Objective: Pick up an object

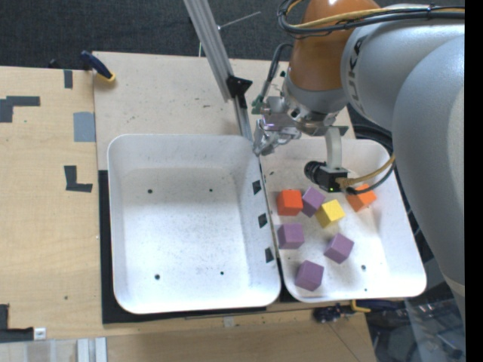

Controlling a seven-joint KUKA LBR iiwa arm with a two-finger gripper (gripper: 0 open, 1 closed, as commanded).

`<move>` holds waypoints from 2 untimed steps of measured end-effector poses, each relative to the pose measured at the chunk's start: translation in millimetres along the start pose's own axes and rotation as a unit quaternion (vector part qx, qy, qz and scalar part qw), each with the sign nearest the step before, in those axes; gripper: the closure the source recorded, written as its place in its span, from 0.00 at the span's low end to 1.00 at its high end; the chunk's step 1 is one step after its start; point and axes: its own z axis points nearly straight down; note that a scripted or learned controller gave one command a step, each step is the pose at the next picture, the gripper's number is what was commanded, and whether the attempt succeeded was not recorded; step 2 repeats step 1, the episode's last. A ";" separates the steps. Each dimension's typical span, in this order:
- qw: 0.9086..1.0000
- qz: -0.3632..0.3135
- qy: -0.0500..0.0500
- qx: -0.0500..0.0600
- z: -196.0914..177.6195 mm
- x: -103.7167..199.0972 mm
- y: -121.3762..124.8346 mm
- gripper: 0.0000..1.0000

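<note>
My gripper (264, 140) hangs over the far left corner of the right bin (398, 276), just above the wall shared with the left bin (185, 225). Nothing shows in it. Several foam cubes lie in the right bin, nearer the front than the gripper. An orange cube (290, 201) lies closest, with a purple cube (312, 200) and a yellow cube (330, 213) touching beside it. A second orange cube (362, 197) lies partly under the arm's cable. Three more purple cubes (290, 236) (339, 247) (309, 274) sit toward the front.
A slanted metal pole (215, 51) rises just behind the gripper, down to the bins' shared wall. A black fitting (324, 176) on the arm hangs over the right bin. A blue and yellow clamp (99, 66) lies at the bench's far left.
</note>
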 end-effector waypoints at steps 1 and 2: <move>1.000 -0.001 0.000 -0.001 -5.8 55.1 8.7 1.00; 1.000 -0.001 0.000 -0.001 -5.8 55.1 8.7 1.00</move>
